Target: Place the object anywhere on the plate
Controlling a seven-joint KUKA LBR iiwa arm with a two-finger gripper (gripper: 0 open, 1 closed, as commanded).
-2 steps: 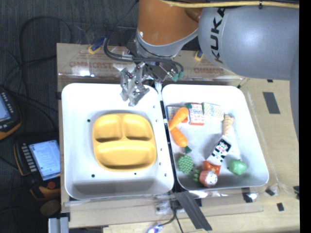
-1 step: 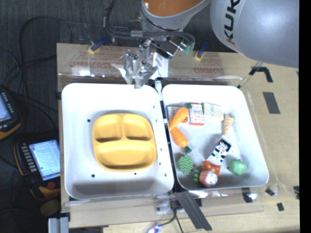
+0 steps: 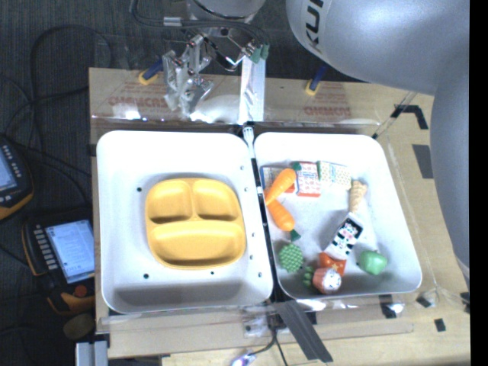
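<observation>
A yellow plate (image 3: 197, 221) with three compartments lies in the left bin (image 3: 114, 204); nothing rests on it. The right bin (image 3: 396, 204) holds the loose toys: two orange carrots (image 3: 280, 187) (image 3: 284, 217), a small printed box (image 3: 308, 179), a black-and-white bottle (image 3: 345, 237), a green pepper (image 3: 372, 262) and a red-and-white piece (image 3: 328, 280). My gripper (image 3: 189, 90) hangs high beyond the far rim of the left bin, away from the plate and from all the toys. I see nothing in it.
The grey arm (image 3: 381, 29) spans the top right, above the right bin's far corner. A white upright post (image 3: 252, 90) stands where the bins meet at the back. A bumpy green toy (image 3: 290, 257) and a beige stick (image 3: 356, 195) also lie in the right bin.
</observation>
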